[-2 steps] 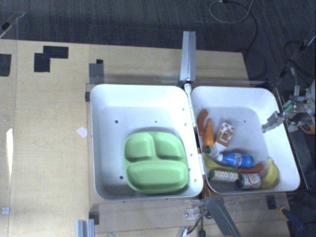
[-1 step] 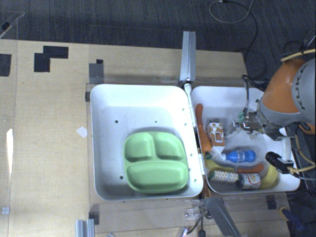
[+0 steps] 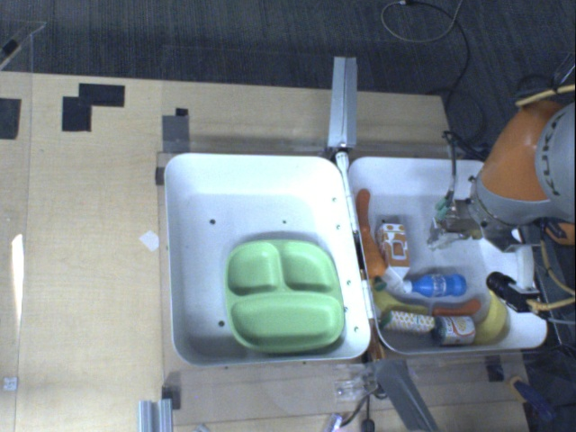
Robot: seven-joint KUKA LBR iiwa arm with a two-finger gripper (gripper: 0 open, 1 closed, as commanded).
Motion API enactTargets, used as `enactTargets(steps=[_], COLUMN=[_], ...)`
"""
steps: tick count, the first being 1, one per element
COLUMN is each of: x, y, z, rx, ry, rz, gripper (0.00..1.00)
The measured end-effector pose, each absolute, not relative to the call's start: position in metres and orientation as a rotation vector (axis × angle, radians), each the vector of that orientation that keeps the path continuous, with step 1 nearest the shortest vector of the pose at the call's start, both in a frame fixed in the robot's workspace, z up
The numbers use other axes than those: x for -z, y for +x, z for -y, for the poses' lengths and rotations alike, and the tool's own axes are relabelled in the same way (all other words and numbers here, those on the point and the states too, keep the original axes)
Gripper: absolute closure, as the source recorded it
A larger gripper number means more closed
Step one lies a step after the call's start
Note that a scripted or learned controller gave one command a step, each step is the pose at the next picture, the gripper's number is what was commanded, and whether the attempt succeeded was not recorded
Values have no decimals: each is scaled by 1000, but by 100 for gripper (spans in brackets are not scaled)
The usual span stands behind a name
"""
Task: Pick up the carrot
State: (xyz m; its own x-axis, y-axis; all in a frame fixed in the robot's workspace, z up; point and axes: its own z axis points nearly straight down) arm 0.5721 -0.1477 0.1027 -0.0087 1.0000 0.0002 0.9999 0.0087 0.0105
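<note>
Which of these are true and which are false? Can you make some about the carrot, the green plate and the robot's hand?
1. The carrot lies in the right bin. True.
2. The green plate is in the right bin. False: it sits in the left bin.
3. The gripper holds the carrot. False: it is apart from it, over the right bin.
4. The blue bottle lies in the right bin. True.
</note>
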Motion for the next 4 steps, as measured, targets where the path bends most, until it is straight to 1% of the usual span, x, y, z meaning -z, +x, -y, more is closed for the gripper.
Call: enactTargets(steps=[1,2,3,4], x=[-88,-89,-104,-88], y=[629,673,676,653], z=[206,195,194,205], rx=[-5,-4,-8,-1], ry=[1694,1231,1221,781], rz=[-2633,-2876,-2867,-3032], gripper=[100,100,100,100])
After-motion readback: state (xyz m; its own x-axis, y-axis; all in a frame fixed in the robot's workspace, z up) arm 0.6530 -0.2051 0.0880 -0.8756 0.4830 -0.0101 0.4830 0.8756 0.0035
